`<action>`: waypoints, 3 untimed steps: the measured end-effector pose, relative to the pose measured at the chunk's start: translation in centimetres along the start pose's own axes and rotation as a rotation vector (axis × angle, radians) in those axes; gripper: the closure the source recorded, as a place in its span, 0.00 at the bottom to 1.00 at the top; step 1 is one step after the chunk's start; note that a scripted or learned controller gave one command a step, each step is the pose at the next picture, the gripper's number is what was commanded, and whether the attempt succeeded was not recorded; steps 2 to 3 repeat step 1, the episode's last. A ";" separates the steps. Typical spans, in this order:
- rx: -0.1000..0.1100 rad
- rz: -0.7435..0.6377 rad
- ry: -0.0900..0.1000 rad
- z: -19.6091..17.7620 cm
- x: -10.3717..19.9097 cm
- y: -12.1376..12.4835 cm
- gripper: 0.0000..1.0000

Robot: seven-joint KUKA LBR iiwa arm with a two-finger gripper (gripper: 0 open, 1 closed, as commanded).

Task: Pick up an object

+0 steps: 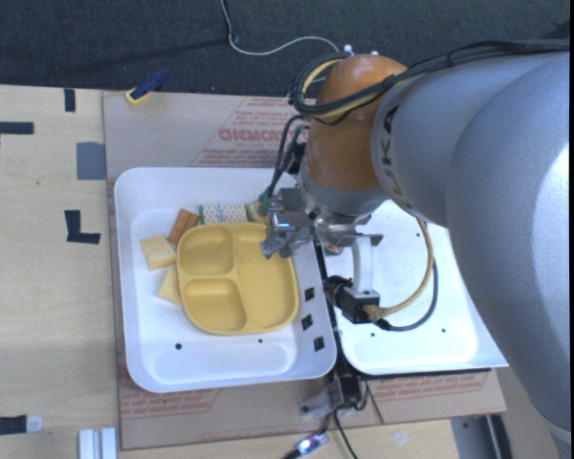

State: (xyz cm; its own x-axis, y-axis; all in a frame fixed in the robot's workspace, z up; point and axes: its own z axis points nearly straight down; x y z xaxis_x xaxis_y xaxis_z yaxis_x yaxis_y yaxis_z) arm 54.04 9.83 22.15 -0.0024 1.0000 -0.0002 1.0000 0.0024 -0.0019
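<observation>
Grey arm (488, 170) entering from the right, orange band (349, 127) above the wrist, wrist angled down over the divide between the two white bins. Gripper (277, 237) poised at the upper right rim of the yellow divided tray (234, 280) in the left bin (210, 371); whether spread or closed, cannot tell. Beside the tray's left and upper edges, several pale yellow and tan blocks (158, 252) plus an orange-brown piece (183, 225); right bin (430, 347) largely covered by the arm.
</observation>
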 end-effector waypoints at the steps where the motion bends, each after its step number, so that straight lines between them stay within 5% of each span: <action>1: 0.002 0.001 0.000 -0.5 -0.5 -1.4 1.00; 3: 0.002 0.001 0.000 -0.5 -0.5 -1.4 1.00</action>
